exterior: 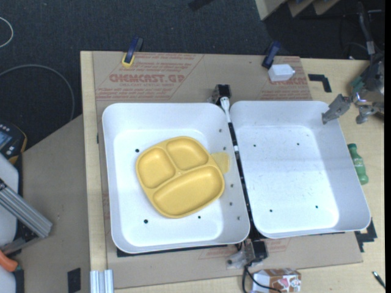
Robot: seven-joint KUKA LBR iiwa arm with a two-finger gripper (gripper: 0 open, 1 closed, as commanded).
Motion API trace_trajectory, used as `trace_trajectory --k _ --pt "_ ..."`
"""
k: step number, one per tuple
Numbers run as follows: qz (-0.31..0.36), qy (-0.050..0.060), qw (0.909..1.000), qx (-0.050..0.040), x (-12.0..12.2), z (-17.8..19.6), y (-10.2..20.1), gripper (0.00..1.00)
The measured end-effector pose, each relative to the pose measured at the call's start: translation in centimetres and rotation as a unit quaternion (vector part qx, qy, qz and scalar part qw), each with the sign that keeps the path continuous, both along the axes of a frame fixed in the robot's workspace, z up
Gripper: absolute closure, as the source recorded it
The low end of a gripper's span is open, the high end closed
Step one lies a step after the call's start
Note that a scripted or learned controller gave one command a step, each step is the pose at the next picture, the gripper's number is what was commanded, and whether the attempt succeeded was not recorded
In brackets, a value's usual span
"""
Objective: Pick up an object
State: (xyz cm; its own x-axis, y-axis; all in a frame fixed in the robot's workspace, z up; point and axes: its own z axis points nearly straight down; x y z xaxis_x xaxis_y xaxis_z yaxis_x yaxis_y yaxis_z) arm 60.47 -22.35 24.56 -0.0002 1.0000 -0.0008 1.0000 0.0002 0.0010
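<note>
A yellow divided plate (179,176) with three compartments lies flat in the left bin (119,127). A small yellow piece (221,161) peeks out from under its right edge. My gripper (349,112) hangs at the far right, over the upper right corner of the right bin (287,163). It is far from the plate, open, with nothing between its fingers.
A green object (358,162) lies on the bench just outside the right bin's right rim. A white block (281,72) and blue clamps (131,50) sit at the back edge of the cardboard. Cables and a small box (278,280) lie at the front.
</note>
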Motion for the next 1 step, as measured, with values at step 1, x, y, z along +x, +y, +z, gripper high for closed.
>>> trace_trajectory --k 1 --pt "0.001 -0.006 1.0000 -0.0018 -2.52 12.70 1.76 0.00"
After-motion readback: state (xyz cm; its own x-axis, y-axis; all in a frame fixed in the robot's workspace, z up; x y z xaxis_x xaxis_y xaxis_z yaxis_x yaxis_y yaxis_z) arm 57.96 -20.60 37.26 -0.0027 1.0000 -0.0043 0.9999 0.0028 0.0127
